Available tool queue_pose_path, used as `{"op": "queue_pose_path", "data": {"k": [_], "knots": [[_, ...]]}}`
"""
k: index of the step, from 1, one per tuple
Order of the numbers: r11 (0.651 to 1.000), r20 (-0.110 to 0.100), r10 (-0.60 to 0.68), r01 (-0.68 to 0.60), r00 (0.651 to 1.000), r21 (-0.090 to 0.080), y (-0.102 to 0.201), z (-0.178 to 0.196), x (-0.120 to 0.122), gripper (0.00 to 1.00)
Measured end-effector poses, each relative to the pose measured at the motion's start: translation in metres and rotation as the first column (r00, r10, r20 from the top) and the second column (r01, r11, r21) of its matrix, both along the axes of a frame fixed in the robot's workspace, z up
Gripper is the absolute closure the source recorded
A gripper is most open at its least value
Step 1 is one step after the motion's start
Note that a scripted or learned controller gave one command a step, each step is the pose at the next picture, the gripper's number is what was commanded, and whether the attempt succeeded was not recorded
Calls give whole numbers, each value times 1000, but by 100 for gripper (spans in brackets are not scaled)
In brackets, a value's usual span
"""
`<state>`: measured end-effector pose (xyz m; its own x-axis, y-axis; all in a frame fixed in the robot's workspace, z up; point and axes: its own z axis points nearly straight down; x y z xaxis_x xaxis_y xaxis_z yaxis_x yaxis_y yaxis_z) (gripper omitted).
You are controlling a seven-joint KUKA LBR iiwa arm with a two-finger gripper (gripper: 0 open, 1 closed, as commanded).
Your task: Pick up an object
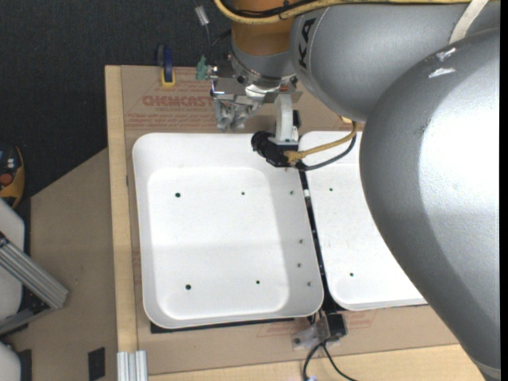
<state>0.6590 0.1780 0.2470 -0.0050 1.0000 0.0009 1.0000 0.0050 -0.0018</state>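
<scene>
My gripper [229,116] hangs over the brown board just behind the far rim of the left bin [151,213], near that bin's back middle. Nothing shows in its grasp. The left bin's white floor shows only a few small dark dots. My grey arm covers most of the right bin [357,244], and whatever lies under it is hidden.
A brown board [123,133] with red lettering lies under both bins. A blue and yellow clamp [166,66] sits on its far edge. A small cable connector [325,328] rests at the front edge. Metal rails [32,280] stand off the bench at the left.
</scene>
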Motion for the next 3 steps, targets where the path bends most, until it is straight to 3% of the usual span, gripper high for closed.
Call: {"op": "queue_pose_path", "data": {"k": [1, 2, 3], "knots": [[1000, 11, -7, 7, 1000, 0, -28, 62, 5, 100], [1000, -6, -1, 1, 1000, -1, 16, -2, 6, 100], [1000, 12, -6, 6, 1000, 1, -5, 70, 9, 100]]}}
